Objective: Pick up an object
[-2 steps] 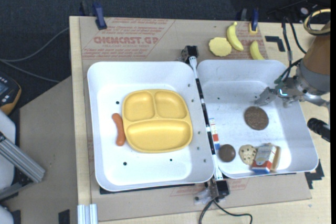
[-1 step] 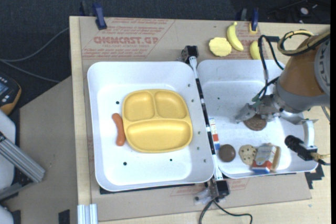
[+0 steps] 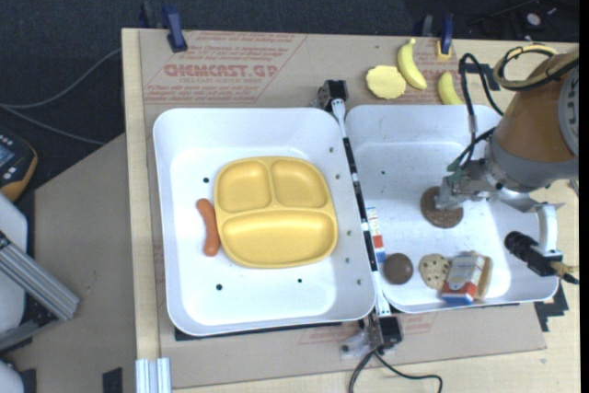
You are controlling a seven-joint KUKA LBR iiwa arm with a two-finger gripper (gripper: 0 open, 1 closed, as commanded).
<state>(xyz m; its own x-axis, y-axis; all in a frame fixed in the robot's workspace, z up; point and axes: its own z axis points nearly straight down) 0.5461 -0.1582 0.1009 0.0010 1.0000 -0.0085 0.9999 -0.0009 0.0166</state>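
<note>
In the right bin [image 3: 414, 129], my gripper [image 3: 449, 196] is down right over a round brown disc [image 3: 443, 214], whose top edge it hides. Near the bin's front edge lie a dark brown ball [image 3: 398, 268], a speckled cookie [image 3: 433, 269] and a red, white and blue snack packet [image 3: 466, 278]. The left bin [image 3: 184, 143] holds a yellow divided plate [image 3: 274, 211] with an orange sausage [image 3: 209, 226] beside its left edge.
The arm's orange band [image 3: 538, 124] and grey wrist hang over the right bin's right side. On the bench behind that bin lie two toy bananas [image 3: 411, 64] [image 3: 448, 88] and a yellow lump [image 3: 386, 81]. Black cables curl at the far right.
</note>
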